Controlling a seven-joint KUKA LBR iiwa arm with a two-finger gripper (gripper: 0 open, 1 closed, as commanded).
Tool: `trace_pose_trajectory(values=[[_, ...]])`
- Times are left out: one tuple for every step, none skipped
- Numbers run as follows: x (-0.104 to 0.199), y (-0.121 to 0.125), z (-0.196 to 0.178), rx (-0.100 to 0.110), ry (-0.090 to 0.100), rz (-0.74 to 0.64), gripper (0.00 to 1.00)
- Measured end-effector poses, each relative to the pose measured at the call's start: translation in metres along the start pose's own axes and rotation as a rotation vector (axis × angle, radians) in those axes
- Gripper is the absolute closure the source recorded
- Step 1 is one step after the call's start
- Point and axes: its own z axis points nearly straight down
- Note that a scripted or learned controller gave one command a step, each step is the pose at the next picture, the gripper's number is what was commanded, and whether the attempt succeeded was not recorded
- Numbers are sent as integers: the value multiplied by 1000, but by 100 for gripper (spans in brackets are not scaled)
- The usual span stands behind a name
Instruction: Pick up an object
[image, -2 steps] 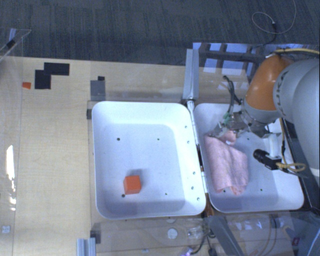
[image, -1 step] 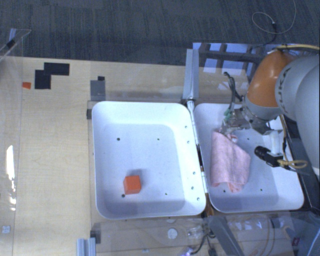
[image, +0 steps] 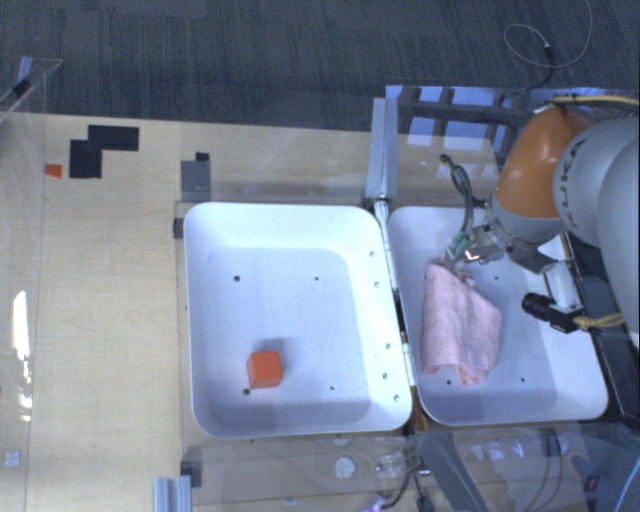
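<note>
one pink cloth (image: 458, 325) hangs from the jaws (image: 468, 253).

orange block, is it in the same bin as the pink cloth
No, the orange block lies alone in the left bin, while the pink cloth lies in the right bin.
</note>
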Motion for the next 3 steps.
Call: trace_pose_trajectory(values=[[0,0,1,1,0,0,0],[-14,6,-147,-2,-4,-245,0],[-17,-30,-10,2,2,-328,0]])
